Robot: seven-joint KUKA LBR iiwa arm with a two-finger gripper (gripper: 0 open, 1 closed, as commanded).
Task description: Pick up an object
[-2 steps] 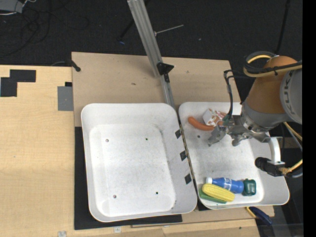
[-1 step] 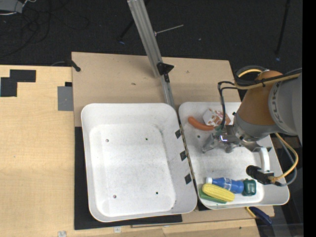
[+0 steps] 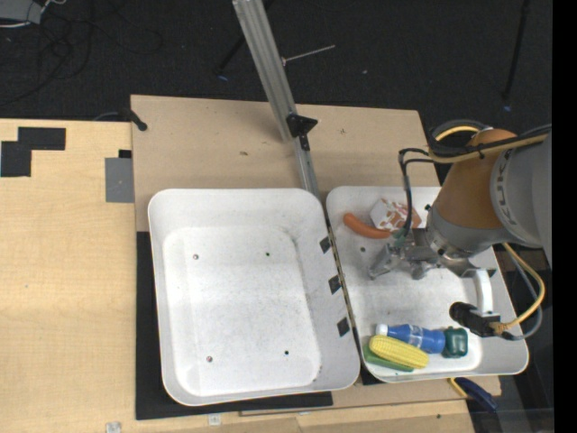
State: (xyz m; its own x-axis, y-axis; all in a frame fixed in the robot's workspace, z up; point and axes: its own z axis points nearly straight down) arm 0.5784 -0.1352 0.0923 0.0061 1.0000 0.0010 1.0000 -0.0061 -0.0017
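The right bin (image 3: 353,207) holds several small objects. An orange sausage-shaped toy (image 3: 363,228) lies near its back left, next to a red-and-white packet (image 3: 393,213). At the front sit a yellow corn cob (image 3: 398,353) and a blue bottle (image 3: 424,338) with a green cap (image 3: 455,343). My gripper (image 3: 389,260) is low in the middle of this bin, just in front of the sausage and packet. Its grey fingers are small and dim against the bin floor. I see nothing between them.
The left bin (image 3: 180,215) lies beside the right one, with black clips (image 3: 334,283) on the shared rim. A slanted metal rail (image 3: 270,70) rises behind the bins. The arm's orange band (image 3: 469,192) and cables (image 3: 527,287) hang over the right bin's right side.
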